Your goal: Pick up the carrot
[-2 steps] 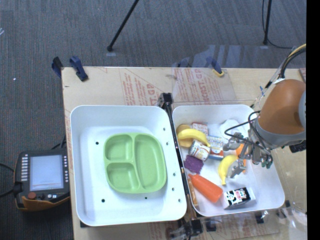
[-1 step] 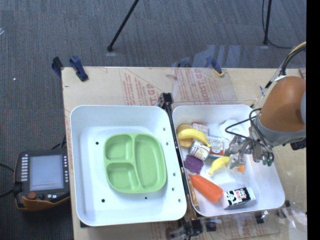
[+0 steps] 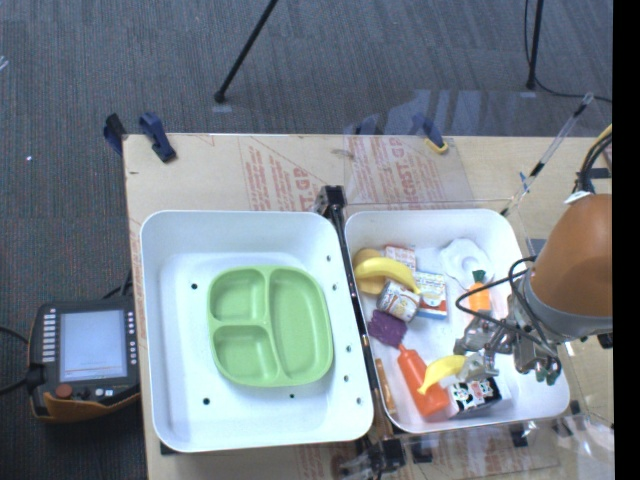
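The carrot (image 3: pixel 418 378) lies in the right bin (image 3: pixel 520 230), near its front wall, just to the left of the pincer (image 3: pixel 487 353). It is orange and long, and points from the bin's middle toward the front edge. A small yellow piece (image 3: pixel 442 370) rests across its right side, between the carrot and the pincer. A black and white carton (image 3: pixel 472 395) lies just in front of the pincer, touching the carrot's lower end.

The pincer hangs low over the right part of this bin, and whether it is open or closed cannot be told; nothing shows as gripped in it. The grey arm (image 3: pixel 575 268) with its orange band reaches in behind it.

Further left of the pincer lie a purple block (image 3: pixel 386 326), a small tin (image 3: pixel 397 301) and a banana (image 3: pixel 384 271). Behind it are an orange bottle (image 3: pixel 481 296) and a white crumpled thing (image 3: pixel 464 258).

Well to the left, the other bin (image 3: pixel 160 268) holds a green divided plate (image 3: pixel 270 325). Both bins stand on the bench (image 3: pixel 240 173). A handheld screen unit (image 3: pixel 85 353) lies on the floor beyond the left bin.
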